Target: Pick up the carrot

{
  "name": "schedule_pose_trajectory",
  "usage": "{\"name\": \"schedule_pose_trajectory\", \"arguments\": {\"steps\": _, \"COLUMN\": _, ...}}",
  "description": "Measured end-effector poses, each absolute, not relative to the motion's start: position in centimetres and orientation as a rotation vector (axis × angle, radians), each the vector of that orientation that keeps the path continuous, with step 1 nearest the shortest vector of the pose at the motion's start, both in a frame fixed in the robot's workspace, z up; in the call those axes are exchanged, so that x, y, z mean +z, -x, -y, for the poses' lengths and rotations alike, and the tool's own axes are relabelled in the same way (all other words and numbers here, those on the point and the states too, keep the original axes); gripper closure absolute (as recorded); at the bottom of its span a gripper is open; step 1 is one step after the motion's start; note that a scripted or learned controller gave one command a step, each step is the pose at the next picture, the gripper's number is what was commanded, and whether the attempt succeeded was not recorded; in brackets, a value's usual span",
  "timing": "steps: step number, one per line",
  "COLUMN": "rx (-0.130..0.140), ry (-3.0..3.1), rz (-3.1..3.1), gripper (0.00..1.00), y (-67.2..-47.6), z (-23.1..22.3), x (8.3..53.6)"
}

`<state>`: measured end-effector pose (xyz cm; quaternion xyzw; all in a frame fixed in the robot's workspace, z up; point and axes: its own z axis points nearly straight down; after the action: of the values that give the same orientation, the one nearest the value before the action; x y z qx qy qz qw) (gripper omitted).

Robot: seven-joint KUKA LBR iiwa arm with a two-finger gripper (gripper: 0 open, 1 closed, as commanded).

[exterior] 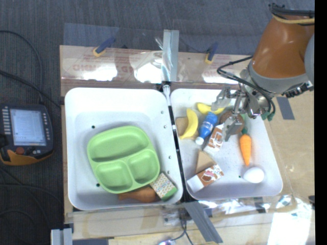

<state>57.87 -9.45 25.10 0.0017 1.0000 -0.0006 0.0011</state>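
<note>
The carrot (246, 148) is orange with a small green top and lies lengthwise near the right wall of the right bin (271, 152). My gripper (232, 125) hangs over the upper part of that bin, just up and left of the carrot's top end. It is close to the carrot's top but not around it. Nothing shows held in it. The arm's orange band (281, 40) is above, at the upper right.
Left of the carrot lie a banana (190, 122), a blue bottle (207, 126), a brown-and-white carton (215, 137), a brown wedge (203, 162) and another carton (207, 176). A white egg (253, 175) sits just below the carrot. The left bin holds a green divided plate (122, 158).
</note>
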Motion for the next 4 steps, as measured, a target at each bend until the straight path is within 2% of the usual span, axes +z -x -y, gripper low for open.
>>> {"name": "schedule_pose_trajectory", "arguments": {"steps": 1, "rx": 0.0, "ry": -0.116, "rz": -3.144, "gripper": 0.0, "y": -53.2, "z": 14.1, "x": 18.8}}
{"name": "schedule_pose_trajectory", "arguments": {"steps": 2, "rx": -0.005, "ry": -0.162, "rz": -3.11, "gripper": 0.0, "y": -54.7, "z": 17.3, "x": 12.3}}
{"name": "schedule_pose_trajectory", "arguments": {"steps": 3, "rx": -0.013, "ry": -0.059, "rz": -3.124, "gripper": 0.0, "y": -51.9, "z": 19.5, "x": 9.0}}
{"name": "schedule_pose_trajectory", "arguments": {"steps": 4, "rx": -0.016, "ry": -0.055, "rz": -3.121, "gripper": 1.0, "y": -52.2, "z": 19.4, "x": 10.3}}
